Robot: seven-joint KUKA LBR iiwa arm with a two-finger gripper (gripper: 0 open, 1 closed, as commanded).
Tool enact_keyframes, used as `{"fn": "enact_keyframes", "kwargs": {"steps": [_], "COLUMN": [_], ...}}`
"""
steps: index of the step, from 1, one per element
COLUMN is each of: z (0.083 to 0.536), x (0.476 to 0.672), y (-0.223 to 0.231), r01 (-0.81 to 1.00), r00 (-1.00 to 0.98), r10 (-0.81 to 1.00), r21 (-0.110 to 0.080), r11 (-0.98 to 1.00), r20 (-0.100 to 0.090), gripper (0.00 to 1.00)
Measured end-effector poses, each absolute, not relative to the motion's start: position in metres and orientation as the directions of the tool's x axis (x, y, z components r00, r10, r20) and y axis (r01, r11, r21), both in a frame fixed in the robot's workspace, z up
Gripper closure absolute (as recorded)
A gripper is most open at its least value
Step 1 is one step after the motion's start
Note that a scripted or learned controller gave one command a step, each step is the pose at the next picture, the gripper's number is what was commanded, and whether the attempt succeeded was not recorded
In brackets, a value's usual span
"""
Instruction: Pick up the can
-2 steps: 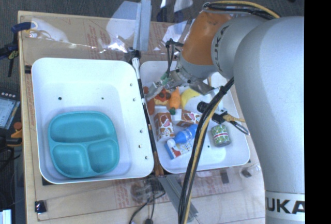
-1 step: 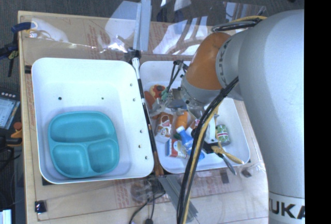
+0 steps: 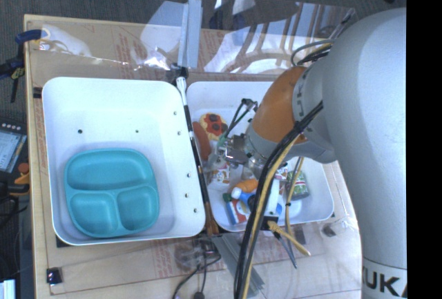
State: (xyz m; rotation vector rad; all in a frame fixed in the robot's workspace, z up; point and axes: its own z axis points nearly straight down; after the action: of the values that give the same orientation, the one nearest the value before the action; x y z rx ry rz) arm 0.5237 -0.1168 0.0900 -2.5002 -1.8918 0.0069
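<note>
The table [image 3: 97, 266] has a light brown top with faint red print on it. Two shallow white bins stand on it side by side, touching along their inner edges. The left bin [image 3: 110, 108] is larger in the view. The right bin [image 3: 221, 94] stands just beside it, partly covered by the arm

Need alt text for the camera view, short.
The grey arm reaches from the right down into the right bin, over a clutter of small items. The left bin holds a teal divided tray.
</note>
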Motion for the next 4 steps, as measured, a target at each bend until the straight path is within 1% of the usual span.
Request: {"fn": "enact_keyframes", "kwargs": {"steps": [1, 2, 3, 4], "z": [0.099, 0.106, 0.106, 0.114], "x": [0.499, 0.497, 0.497, 0.495], "y": [-0.097, -0.097, -0.097, -0.096], "r01": [0.888, 0.890, 0.890, 0.891], "r00": [0.459, 0.456, 0.456, 0.453], "r10": [0.889, 0.890, 0.890, 0.891], "r21": [0.031, 0.019, 0.020, 0.013], "r11": [-0.458, -0.456, -0.456, -0.453], "r20": [0.004, 0.002, 0.002, 0.000], "gripper": [0.00, 1.00, 0.00, 1.00]}}
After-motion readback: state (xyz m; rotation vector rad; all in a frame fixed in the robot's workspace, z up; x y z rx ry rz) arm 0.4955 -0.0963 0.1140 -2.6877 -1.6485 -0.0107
